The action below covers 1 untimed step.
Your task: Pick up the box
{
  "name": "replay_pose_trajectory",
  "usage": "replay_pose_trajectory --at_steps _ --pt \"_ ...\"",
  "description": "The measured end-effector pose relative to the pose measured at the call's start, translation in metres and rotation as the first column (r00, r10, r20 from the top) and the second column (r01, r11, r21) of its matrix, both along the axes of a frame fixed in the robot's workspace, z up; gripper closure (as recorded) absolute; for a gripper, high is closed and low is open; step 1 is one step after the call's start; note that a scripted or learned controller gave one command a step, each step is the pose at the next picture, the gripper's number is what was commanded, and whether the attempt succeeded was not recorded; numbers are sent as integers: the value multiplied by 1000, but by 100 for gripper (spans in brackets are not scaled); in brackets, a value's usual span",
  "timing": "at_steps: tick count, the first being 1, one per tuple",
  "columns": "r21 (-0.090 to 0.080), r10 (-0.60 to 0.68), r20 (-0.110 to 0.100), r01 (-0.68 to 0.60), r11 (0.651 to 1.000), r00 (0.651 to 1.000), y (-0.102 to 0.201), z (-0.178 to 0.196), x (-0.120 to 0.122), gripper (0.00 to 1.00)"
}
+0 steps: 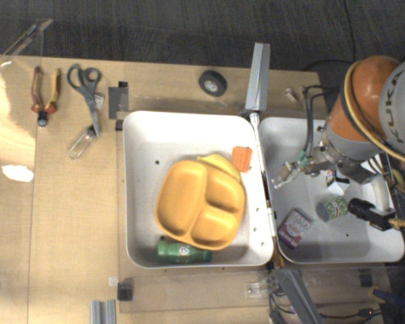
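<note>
The arm [381,106], grey with its orange band, rises closest to the lens at the right and leans over the right bin [391,252]. Its gripper [293,167] points left over that bin's upper left part; whether it is open or shut cannot be told, and nothing shows in it. The box [294,226], small and purple, lies flat near the bin's lower left corner, apart from the gripper. A green-and-white can [333,208] lies just right of the box. In the left bin [138,181] a yellow tray [201,203] sits upside down, a green bottle [182,251] at its lower edge, an orange piece [241,158] at its upper right. On the bench [54,235] lie pliers [44,94], scissors [88,96] and a tape roll [212,83].
</note>
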<state>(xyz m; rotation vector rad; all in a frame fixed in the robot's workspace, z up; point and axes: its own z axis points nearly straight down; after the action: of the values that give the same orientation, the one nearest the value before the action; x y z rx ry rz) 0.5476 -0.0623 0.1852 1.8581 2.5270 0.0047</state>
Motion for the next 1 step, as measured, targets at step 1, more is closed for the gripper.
replay_pose_trajectory --at_steps 1 --pt "-3 163 5 -163 987 987 -41 -94 -43 0"
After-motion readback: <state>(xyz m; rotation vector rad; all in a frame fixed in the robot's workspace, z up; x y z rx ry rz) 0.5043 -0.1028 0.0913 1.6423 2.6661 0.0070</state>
